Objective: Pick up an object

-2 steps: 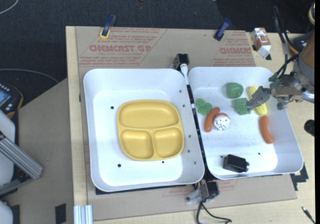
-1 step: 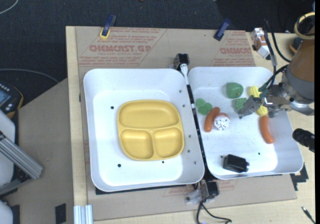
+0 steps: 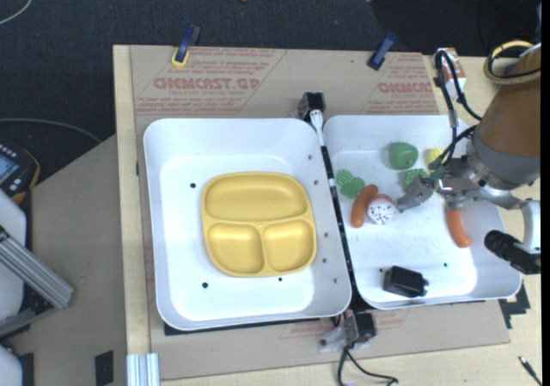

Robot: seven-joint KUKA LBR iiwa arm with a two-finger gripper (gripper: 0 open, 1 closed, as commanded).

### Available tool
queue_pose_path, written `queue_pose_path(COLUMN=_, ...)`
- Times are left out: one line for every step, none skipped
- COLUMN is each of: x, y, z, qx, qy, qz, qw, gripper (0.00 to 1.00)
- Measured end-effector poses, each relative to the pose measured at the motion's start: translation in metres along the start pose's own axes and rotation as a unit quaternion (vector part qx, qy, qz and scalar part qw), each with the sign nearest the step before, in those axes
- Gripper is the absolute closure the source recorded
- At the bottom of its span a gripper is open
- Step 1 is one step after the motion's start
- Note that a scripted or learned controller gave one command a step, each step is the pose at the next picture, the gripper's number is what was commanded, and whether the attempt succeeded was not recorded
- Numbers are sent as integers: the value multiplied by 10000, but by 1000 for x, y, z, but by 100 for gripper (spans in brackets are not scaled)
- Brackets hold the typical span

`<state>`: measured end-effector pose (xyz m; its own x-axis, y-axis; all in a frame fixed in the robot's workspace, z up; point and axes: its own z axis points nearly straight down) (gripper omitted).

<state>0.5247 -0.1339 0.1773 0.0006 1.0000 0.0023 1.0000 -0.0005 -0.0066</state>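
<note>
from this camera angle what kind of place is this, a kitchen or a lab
Most likely a robotics lab bench, not a kitchen: two shallow white plastic bins clamped to a board, a grey and orange robot arm, cables on dark carpet, and toy-like items such as a yellow divided plastic tray.

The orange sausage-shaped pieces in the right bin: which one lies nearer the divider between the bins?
The orange piece beside the white speckled ball; the other orange piece lies toward the bin's far right, below the end effector.
</note>
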Motion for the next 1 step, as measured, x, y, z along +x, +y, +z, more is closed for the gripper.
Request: queue_pose_path(x=-1, y=6, z=45, qx=1, qy=1, qz=-2, qw=10000, gripper=0)
